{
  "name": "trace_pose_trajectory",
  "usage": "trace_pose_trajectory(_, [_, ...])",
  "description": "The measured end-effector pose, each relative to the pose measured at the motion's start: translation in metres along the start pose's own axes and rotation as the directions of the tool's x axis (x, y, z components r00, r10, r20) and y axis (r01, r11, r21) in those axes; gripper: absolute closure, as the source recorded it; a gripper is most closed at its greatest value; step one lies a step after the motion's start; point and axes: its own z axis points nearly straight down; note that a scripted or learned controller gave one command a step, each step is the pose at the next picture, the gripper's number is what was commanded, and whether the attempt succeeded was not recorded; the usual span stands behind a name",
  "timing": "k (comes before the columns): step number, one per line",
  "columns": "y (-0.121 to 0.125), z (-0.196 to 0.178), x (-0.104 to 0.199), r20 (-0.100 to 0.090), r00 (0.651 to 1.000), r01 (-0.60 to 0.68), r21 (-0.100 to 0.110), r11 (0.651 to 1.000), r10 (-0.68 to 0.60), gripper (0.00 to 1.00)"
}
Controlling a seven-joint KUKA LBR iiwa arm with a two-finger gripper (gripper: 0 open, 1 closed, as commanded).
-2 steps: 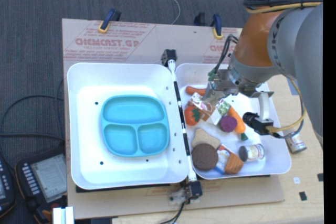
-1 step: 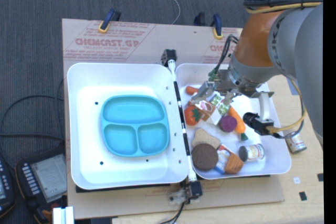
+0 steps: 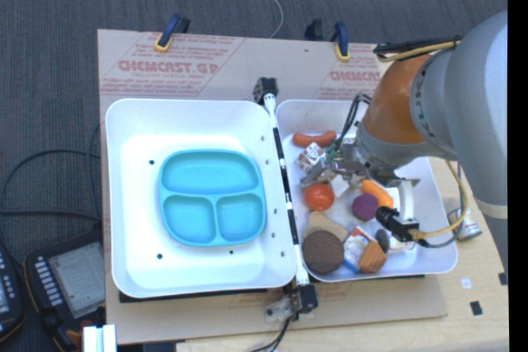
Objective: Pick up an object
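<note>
The right bin (image 3: 441, 260) holds several toy foods. A red sausage (image 3: 315, 138) lies at its back left, and a red tomato (image 3: 318, 196) sits below it. A purple piece (image 3: 365, 206) and an orange carrot (image 3: 378, 194) lie mid-bin. A tan wedge (image 3: 327, 222), a brown round cookie (image 3: 322, 251), a small printed box (image 3: 356, 246) and an orange chunk (image 3: 373, 260) crowd the front. My gripper (image 3: 316, 169) is low over the bin's left side, between the sausage and the tomato, just above the tomato. I see nothing clearly held in it.
The left bin (image 3: 132, 260) carries a blue three-compartment tray (image 3: 213, 198). A black divider rail (image 3: 280, 169) runs between the bins. The grey and orange arm (image 3: 412, 111) covers the right bin's back right. Blue clamps (image 3: 169, 30) sit on the board's far edge.
</note>
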Motion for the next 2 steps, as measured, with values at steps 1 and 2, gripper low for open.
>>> trace_pose_trajectory(1, [0.0008,-0.0108,-0.0004,0.001,1.000,-0.001,-0.002,1.000,0.001,1.00])
trace_pose_trajectory(2, [0.0009,-0.0204,-0.0002,0.001,1.000,-0.001,-0.001,1.000,0.001,1.00])
